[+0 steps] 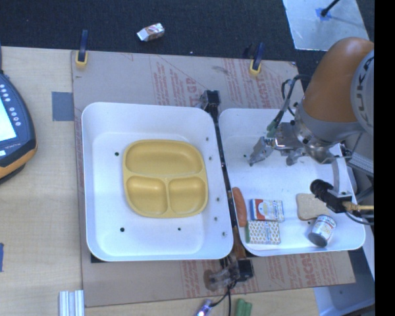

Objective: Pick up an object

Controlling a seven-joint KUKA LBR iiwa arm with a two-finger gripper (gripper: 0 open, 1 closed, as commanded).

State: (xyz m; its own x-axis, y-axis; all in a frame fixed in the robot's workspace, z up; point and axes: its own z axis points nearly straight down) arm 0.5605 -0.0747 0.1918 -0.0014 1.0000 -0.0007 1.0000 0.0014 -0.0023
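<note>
My gripper (275,155) hangs over the back half of the right bin (240,127), its two fingers spread open with bare white bin floor between them. Toward the front of that bin lie an orange sausage-shaped piece (238,206) against the left wall, a small white and blue box (266,209), a green patterned box (263,232), a tan slice of toast (309,207) and a small tin can (322,230) on its side. All of these lie nearer the camera than the gripper, apart from it.
The left bin (99,176) holds a yellow three-compartment plate (164,178). A teach pendant (3,127) sits at the bench's left edge. Yellow clamps (82,56) (255,64) grip the back of the cardboard, and a wrapper (150,32) lies on the dark floor.
</note>
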